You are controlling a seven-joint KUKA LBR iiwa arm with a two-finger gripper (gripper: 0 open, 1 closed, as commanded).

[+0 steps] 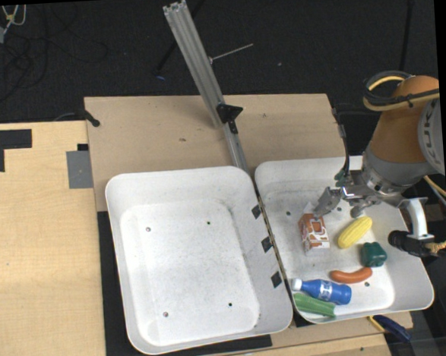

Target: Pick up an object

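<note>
My gripper (pixel 341 205) hovers in the right bin (pixel 284 180), at its upper middle, and stands open with nothing between its fingers. Just below its left finger lies a small brown and white carton (pixel 314 232). A yellow corn cob (pixel 354 232) sits right under the right finger. Further toward the front are a dark green block (pixel 374 254), an orange-red sausage (pixel 350 275), a blue bottle (pixel 325 290) and a green pod-like item (pixel 314 305).
The left bin (pixel 133 195) lies beside the right one, with black clips along the shared wall (pixel 264 243). A slanted aluminium rail (pixel 204 76) rises behind the bins. The grey and orange arm (pixel 403 134) fills the right side.
</note>
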